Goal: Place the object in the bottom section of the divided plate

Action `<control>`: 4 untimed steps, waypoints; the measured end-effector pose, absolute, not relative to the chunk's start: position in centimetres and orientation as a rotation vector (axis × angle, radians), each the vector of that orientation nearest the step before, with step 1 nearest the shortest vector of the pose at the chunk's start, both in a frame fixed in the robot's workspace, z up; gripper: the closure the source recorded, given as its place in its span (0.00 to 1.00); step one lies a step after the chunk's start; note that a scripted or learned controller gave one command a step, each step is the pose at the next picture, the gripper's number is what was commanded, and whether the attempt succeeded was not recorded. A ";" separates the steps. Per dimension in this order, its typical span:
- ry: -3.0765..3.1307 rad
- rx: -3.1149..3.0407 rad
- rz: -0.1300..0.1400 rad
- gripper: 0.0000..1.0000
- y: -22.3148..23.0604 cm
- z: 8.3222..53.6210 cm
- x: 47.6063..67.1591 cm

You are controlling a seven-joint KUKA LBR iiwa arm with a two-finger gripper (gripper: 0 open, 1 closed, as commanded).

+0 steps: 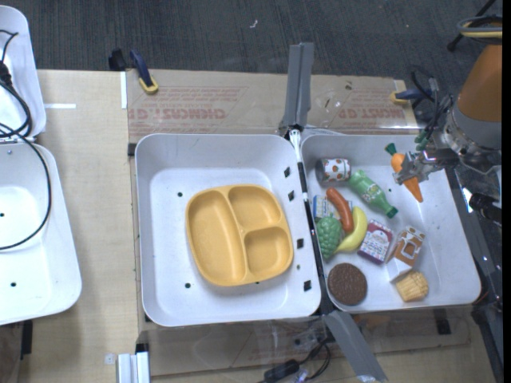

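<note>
Brown cookie [347, 283] and cracker [411, 286] are seen at the right bin's [467, 290] front edge.
An orange carrot [409, 179] is gripped between the gripper's [415, 166] fingers over that bin; the yellow divided plate [239, 234] is seen in the left bin [160, 214].

One fixed camera looks down at a slant from above the counter [88, 94], far enough to take in both white bins [152, 238] side by side, with dark floor [239, 14] beyond.
</note>
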State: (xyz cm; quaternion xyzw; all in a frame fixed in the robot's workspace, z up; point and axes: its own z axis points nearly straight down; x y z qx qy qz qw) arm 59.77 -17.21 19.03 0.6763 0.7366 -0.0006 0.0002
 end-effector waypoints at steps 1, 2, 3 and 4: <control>2.204 2.240 -0.003 1.00 -1.0 26.4 58.1; 2.523 1.875 -0.005 1.00 3.9 19.1 61.2; 2.686 1.633 -0.005 1.00 12.3 17.5 55.7; 2.766 1.490 -0.003 1.00 17.7 21.6 53.7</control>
